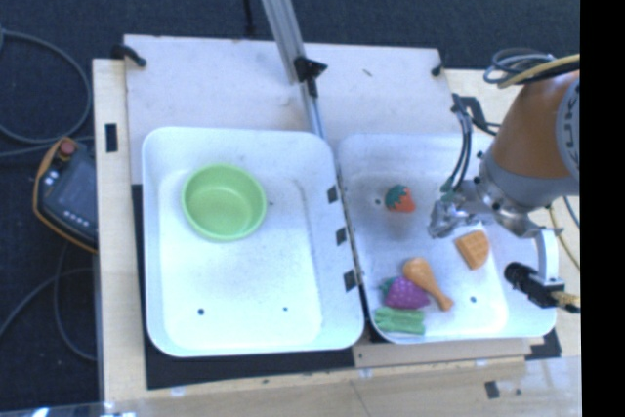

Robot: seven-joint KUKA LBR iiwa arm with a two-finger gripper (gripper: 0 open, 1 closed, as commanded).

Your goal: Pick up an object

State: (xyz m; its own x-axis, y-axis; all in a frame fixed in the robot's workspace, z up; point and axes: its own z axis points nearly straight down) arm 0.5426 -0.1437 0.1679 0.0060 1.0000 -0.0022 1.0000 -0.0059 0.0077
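Pincer [445,220] hovers low in the right bin [430,151], grip state unclear, just beside the orange wedge [473,249]; closing off-centre could nudge it away.

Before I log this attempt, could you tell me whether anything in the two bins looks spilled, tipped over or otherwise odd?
Nothing stands out. The green bowl sits upright in the left bin. The strawberry, orange wedge, drumstick, purple grapes and green piece lie loose in the right bin, near the end effector.
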